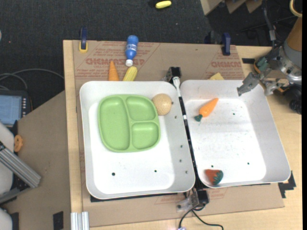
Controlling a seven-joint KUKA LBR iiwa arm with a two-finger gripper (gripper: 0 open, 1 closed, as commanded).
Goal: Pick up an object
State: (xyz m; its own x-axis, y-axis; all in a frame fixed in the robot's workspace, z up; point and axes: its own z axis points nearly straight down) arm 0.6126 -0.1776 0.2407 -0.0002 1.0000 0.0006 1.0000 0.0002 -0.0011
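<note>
My gripper (254, 88) hangs over the far right corner of the right bin (249, 143). Its fingers (246, 86) stand apart and hold nothing. An orange toy carrot (208, 107) with a green top lies in that bin's upper left part, to the left of the gripper and well apart from it. At the bin's near edge sits a small red and green fruit piece (214, 176). In the left bin (129, 176) are a green divided plate (128, 122) and a tan round object (162, 103) touching the plate's upper right corner.
Behind the left bin lie a blue bottle (131, 49), an orange cone-shaped toy (112, 72) and a yellow corn toy (130, 73). A black clamp (174, 74) sits between the bins at the back. The grey arm (290, 56) enters from the upper right.
</note>
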